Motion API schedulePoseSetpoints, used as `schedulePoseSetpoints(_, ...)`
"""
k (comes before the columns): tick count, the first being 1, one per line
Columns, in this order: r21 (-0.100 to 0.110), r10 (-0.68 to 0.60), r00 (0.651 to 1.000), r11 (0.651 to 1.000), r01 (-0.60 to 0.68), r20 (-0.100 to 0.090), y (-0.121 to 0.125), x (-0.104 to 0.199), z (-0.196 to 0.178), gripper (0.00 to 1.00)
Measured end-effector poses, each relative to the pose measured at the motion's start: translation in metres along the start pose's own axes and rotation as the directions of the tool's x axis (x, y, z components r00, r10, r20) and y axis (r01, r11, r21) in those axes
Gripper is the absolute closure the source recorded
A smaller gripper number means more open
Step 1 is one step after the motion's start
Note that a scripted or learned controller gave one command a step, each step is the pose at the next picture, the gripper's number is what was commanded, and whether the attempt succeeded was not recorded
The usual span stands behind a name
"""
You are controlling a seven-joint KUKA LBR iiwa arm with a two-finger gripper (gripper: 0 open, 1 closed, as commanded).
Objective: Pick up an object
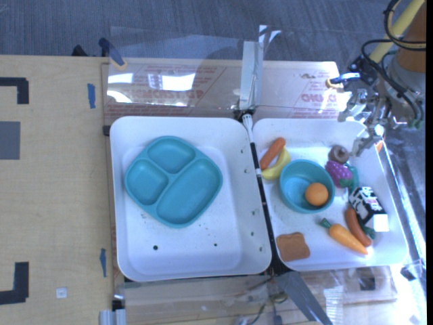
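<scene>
Nearest to us, a slice of toast (293,246) is lying at the front edge of the right bin (308,133), close to the divider between the two bins. Just behind and to its right we are seeing a carrot (344,235) lying at a slant, with a reddish sausage (356,225) lying right beside it and a black-and-white toy (366,204) sitting just beyond that. In the middle of this bin a blue bowl (298,185) is holding an orange ball (316,194). A banana (275,168) is touching the bowl's far left rim, and a second, orange-red piece (272,152) is resting on top of the banana. A purple bunch of grapes (341,173) is sitting beside the bowl's right rim, with a small round brown thing (338,155) just behind it.

The left bin (128,249) is carrying a blue divided plate (173,179), lying flat in its middle.

The gripper (369,131) is hanging over the far right corner of the right bin, above the grapes and apart from every object. We cannot tell whether its fingers are spread or pressed together; nothing is showing between them. Both bins are resting on the table (47,181).
</scene>
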State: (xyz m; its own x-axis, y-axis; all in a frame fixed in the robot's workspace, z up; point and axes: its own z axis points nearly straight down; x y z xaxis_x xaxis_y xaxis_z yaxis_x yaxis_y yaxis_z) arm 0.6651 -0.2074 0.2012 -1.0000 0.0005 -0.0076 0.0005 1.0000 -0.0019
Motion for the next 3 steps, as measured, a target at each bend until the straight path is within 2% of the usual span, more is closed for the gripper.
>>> schedulePoseSetpoints(1, 0.001, -0.07, 0.998, 0.998, 0.07, 0.005, 0.013, 0.017, 0.111, 0.0)
schedulePoseSetpoints(2, -0.003, -0.071, 0.998, 0.998, 0.071, 0.002, 0.09, 0.07, 0.112, 0.0)
schedulePoseSetpoints(3, 0.001, -0.095, 0.995, 0.995, 0.095, 0.004, 0.102, 0.155, 0.11, 0.0)
